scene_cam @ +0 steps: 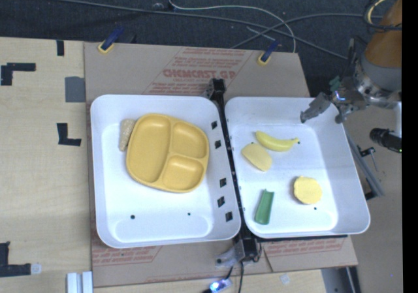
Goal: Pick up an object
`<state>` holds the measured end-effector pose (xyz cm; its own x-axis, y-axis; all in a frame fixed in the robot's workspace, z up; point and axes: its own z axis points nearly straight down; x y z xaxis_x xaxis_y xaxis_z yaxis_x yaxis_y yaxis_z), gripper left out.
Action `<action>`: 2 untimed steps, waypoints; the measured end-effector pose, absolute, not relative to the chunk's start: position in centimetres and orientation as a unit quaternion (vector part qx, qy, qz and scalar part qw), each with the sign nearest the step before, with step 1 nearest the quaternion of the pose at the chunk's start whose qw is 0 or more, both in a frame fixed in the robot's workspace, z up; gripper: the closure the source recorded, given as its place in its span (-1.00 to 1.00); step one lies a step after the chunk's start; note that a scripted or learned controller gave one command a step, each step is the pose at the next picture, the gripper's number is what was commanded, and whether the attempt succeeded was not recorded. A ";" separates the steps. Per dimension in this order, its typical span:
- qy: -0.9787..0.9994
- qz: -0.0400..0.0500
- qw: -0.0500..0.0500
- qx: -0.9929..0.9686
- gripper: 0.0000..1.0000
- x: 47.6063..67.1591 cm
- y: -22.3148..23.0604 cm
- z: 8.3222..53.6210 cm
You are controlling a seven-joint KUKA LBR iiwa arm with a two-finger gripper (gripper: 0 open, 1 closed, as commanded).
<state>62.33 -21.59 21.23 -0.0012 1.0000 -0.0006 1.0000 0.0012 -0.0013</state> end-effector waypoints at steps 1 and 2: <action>-0.708 0.002 0.002 -0.707 -1.00 62.0 -21.4 16.9; -0.707 0.002 0.002 -0.707 -1.00 61.4 -22.2 11.8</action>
